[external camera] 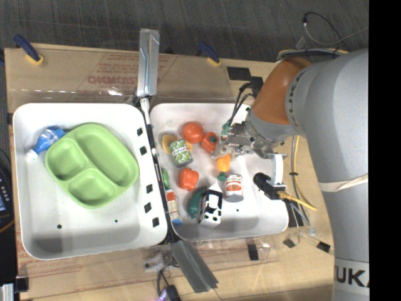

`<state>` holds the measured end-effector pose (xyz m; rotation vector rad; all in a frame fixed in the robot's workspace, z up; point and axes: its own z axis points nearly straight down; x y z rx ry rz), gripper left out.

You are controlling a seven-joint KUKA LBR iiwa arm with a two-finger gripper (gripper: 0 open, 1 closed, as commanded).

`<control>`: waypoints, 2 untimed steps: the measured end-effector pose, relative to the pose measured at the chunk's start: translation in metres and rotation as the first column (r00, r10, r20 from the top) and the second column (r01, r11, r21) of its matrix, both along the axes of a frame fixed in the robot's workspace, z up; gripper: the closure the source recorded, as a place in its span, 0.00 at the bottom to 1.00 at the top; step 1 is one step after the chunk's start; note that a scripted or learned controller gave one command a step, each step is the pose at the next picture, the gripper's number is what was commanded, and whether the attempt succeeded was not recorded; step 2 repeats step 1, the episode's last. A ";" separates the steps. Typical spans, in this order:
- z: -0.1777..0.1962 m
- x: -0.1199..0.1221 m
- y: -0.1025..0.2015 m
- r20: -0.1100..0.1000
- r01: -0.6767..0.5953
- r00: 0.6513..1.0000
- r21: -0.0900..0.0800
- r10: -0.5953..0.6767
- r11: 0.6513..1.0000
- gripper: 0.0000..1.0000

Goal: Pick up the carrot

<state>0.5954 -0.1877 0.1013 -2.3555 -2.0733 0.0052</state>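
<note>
**Arm Hung Over the Right Bin, Just Above the Carrot**

At the far left, the left bin [37, 231] held a green divided plate [92, 163] with three compartments, lying toward the bin's upper half. A blue crumpled item [46, 138] sat tucked against the plate's upper left edge, partly under its rim.

Past the divider between the two bins, the right bin [263, 215] was crowded. Along its left wall lay a narrow bottle-like item [170, 202], too small to make out. Next came a green-labelled can [181, 152] with something yellow behind it, and a red tomato [193, 131] just above and to the right. Below the can sat an orange-red pepper-like piece [188, 178], and lower still a dark green object [197, 200] touched a black-and-white cow-patterned toy [213, 207]. A red strawberry-like piece [209, 142] lay near the bin's middle.

The carrot [223, 163] lay near the centre of the right bin, just above a small red-labelled can [234, 187] and just below the gripper [230, 138]. The gripper hovered directly over it; how far its jaws stood apart could not be told, and nothing showed between them. Farther right, the grey arm with its orange band [276, 99] covered the bin's right side.
</note>
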 end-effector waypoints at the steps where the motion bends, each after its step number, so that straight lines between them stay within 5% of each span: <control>1: 0.122 -0.026 0.039 0.004 -0.010 1.000 0.000 0.010 1.000 1.00; 2: 0.122 -0.026 0.039 0.004 -0.010 1.000 0.000 0.010 1.000 1.00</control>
